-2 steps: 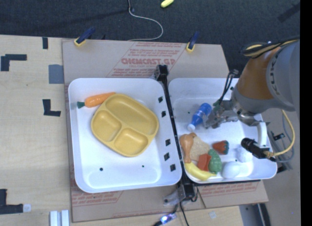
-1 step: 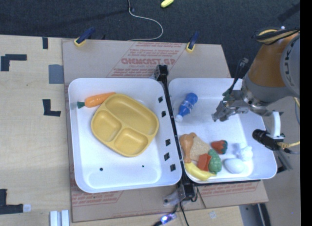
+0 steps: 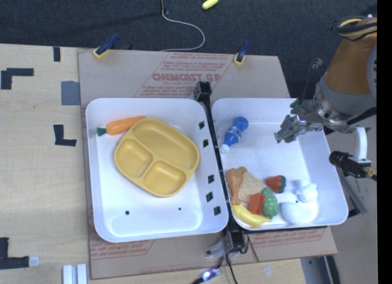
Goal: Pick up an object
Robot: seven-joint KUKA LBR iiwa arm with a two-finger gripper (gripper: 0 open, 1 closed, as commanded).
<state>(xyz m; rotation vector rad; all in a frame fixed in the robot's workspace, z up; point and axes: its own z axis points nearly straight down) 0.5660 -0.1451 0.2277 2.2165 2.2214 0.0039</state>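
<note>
Gripper [image 3: 293,128] hangs over the right bin [image 3: 318,154], near its far right side. I cannot tell how it is set, and nothing shows in it.

Closest toy to pick is the blue bottle [image 3: 235,131]. It lies on its side by the bin's left wall, well apart from the gripper. I think it is light, hard and smooth, so it may roll or slip. Pinching it across the middle looks best.

More toys sit in a pile at the bin's near edge: a banana [image 3: 248,216], a strawberry [image 3: 276,183] and a white cup [image 3: 300,209]. They touch, so they look harder to grab.
</note>
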